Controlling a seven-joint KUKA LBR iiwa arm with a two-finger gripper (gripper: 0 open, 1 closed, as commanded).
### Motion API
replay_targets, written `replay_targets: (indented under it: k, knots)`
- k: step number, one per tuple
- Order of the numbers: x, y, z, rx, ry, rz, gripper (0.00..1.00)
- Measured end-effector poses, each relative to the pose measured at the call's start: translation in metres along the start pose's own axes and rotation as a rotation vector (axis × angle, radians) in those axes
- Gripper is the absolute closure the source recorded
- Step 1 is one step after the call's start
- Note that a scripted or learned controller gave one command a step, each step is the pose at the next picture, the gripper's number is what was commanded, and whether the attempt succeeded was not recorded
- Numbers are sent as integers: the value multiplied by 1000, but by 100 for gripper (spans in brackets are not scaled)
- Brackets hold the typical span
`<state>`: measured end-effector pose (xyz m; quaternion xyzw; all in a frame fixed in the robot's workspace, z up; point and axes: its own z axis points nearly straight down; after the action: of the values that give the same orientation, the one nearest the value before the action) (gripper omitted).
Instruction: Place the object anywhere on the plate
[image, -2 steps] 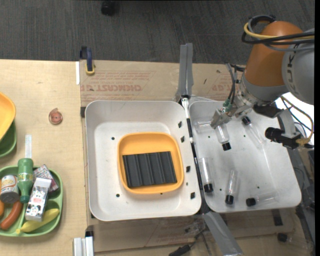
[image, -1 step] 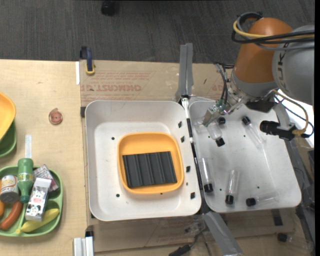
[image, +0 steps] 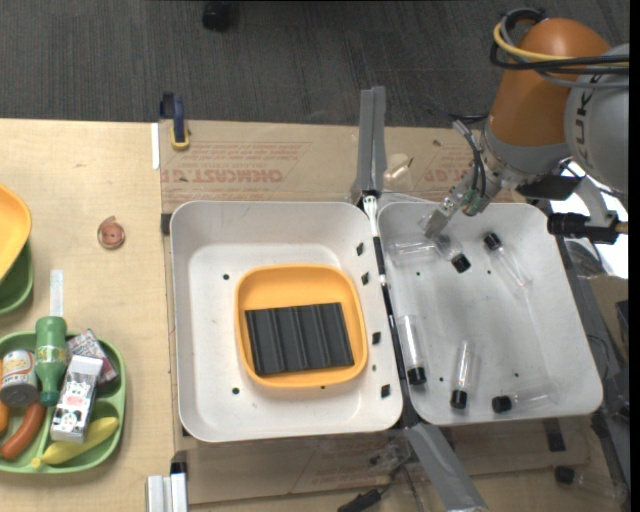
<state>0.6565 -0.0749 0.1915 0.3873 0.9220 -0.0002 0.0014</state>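
An orange plate (image: 298, 277) lies in the middle of the left bin (image: 200, 300). A dark grey ridged block (image: 300, 337) rests flat on the plate and covers most of its centre. My gripper (image: 440, 222) hangs over the far left part of the right bin (image: 560, 330), well to the right of the plate. It is just above a clear tube (image: 408, 250) lying there. Nothing can be made out in the gripper.
Several clear tubes with black caps lie scattered in the right bin, such as one at the left wall (image: 410, 350) and one near the front (image: 461, 374). A green tray of toy food (image: 100, 425) sits at the bench's left.
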Motion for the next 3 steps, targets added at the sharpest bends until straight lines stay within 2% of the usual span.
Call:
replay_targets:
  k: [1,2,3]
  knots:
    - [-52,-63,-108,0,-1,-14,100]
    - [-101,-109,-216,0,-1,-124,100]
    - [-101,-109,-216,0,-1,-124,0]
